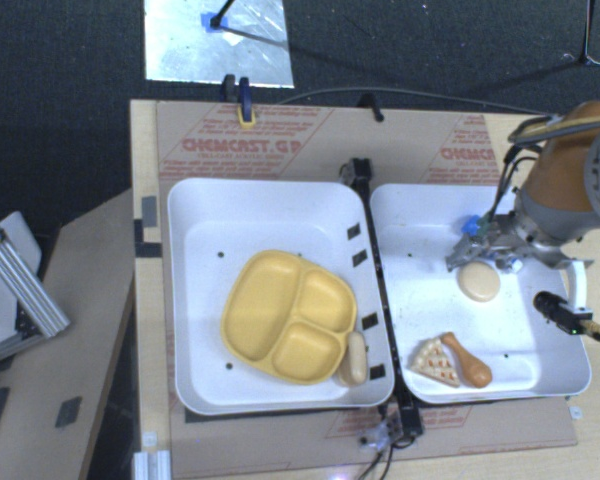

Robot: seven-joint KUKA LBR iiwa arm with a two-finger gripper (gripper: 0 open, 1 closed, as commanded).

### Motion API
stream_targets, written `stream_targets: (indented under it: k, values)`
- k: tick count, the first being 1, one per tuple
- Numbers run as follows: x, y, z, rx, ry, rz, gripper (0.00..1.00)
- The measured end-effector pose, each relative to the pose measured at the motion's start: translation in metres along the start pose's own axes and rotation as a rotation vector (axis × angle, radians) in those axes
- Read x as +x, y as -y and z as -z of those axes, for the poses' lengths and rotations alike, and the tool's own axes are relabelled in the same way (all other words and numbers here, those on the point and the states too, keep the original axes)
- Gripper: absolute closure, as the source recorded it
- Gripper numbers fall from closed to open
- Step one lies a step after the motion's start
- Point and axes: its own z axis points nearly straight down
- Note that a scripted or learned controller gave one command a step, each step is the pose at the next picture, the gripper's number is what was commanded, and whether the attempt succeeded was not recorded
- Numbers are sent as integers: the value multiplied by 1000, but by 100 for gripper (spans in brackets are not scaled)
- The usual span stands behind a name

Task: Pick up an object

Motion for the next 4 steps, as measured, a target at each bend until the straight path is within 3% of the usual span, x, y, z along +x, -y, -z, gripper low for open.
stream_targets:
  k: [1,4]
  values:
    - [-1,-2,14,-6,2,0,100]
    - [2,-8,186,-11,3,3,100]
